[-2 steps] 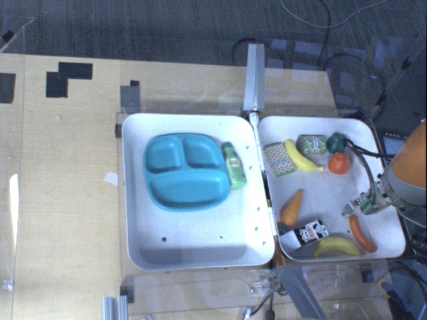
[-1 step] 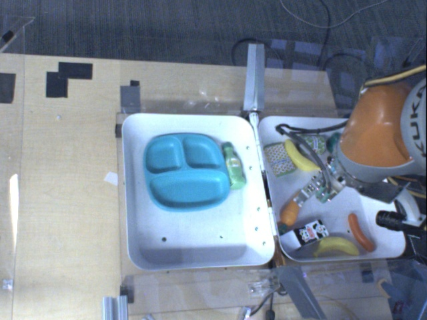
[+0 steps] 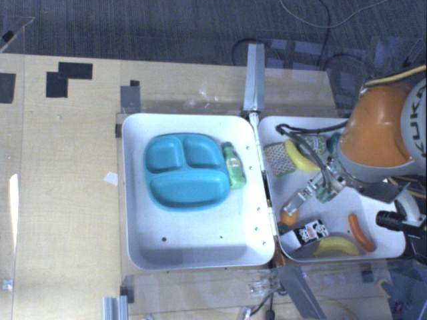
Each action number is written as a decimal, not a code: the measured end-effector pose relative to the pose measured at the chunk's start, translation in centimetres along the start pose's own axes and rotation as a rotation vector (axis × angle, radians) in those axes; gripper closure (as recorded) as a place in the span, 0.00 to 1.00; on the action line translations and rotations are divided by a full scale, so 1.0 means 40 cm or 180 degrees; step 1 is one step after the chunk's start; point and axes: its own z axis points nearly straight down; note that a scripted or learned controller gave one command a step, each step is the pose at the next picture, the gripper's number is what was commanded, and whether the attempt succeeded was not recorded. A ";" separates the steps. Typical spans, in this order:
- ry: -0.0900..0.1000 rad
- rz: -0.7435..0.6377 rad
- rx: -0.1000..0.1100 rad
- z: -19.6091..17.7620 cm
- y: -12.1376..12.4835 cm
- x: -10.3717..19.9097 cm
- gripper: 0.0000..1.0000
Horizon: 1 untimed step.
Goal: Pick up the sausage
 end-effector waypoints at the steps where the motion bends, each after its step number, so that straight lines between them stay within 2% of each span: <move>1: -0.0006 0.0187 0.0002 -0.066 -0.170 -0.159 0.00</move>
